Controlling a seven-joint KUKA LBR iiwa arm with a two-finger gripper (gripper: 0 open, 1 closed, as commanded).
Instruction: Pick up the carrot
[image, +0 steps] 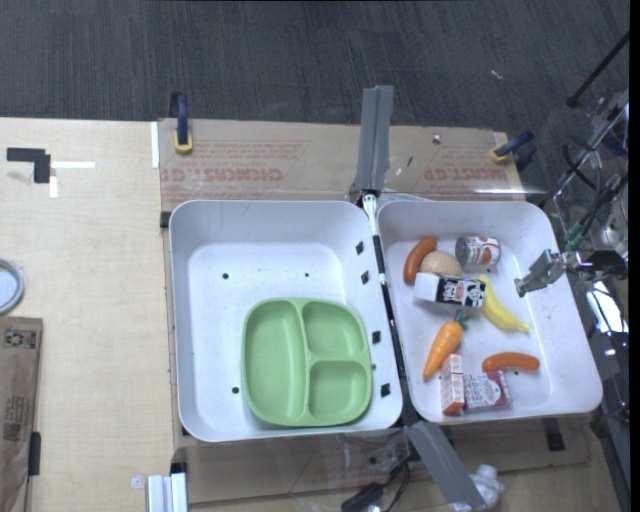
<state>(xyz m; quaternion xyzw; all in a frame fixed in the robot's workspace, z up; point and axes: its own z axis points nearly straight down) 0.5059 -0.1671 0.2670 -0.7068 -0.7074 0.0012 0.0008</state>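
Note:
The carrot (443, 345), orange with a green top, lies in the middle of the right bin (575, 330), its leafy end pointing up toward a black-and-white milk carton (451, 291). My gripper (536, 276) hovers over the right side of that bin, right of a yellow banana (503, 312) and well apart from the carrot. Nothing shows in its grasp.
Also in the right bin: a red sausage (419, 259), a pale bun (438, 263), a can (477, 250), an orange sausage (511, 363) and a juice box (474, 392). The left bin (200, 300) holds a green divided plate (306, 362).

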